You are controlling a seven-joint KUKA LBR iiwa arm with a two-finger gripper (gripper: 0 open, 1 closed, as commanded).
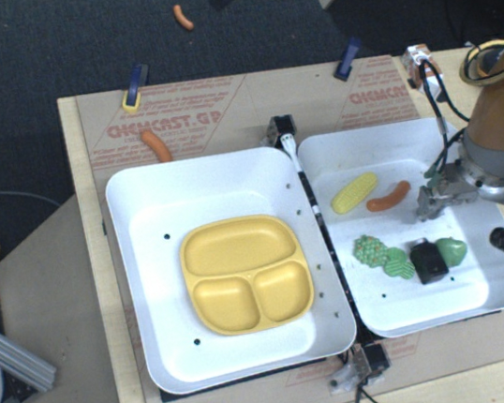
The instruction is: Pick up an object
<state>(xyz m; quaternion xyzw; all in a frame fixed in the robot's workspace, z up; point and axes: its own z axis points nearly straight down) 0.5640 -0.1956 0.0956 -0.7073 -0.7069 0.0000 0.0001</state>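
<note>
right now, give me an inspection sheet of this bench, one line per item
surface: wooden bench bearing two shallow white bins, left bin and right bin, side by side.
job's things: in the right bin, a yellow corn cob, an orange sausage, a green bumpy piece, a black block and a green piece touching it.
clutter: yellow divided plate in the left bin; an orange sausage on the bench; another on the floor.
grippers: gripper low over the right bin, beside the sausage; nothing seen held.
cables: wires at the bench's front edge and near the arm.
surroundings: dark carpet; two clamps, left and right, on the back edge.
</note>
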